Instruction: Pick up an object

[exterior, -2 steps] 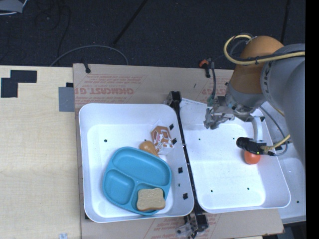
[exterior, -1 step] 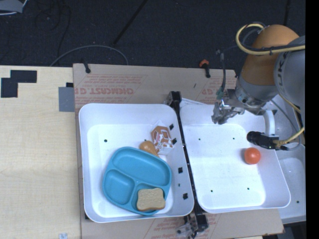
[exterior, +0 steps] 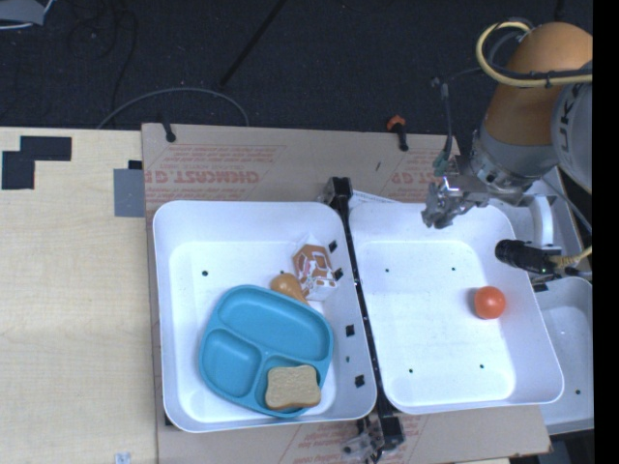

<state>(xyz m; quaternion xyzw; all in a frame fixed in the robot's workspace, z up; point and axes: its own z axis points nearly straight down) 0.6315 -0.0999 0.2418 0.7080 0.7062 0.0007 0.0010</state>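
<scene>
A small red-orange ball rests in the right bin, near its right wall. In the left bin lies a blue divided plate with a slice of toast on its near corner. Beside the plate's far edge sit an orange-brown lump and a clear packet with an orange pattern. My gripper hangs over the far rim of the right bin, well apart from the ball, with nothing visible between its fingers.
Cardboard lies under both bins on the bench. A black clamp bar runs between the bins. A black handle-like part juts over the right bin's right rim. Cables trail across the dark floor behind.
</scene>
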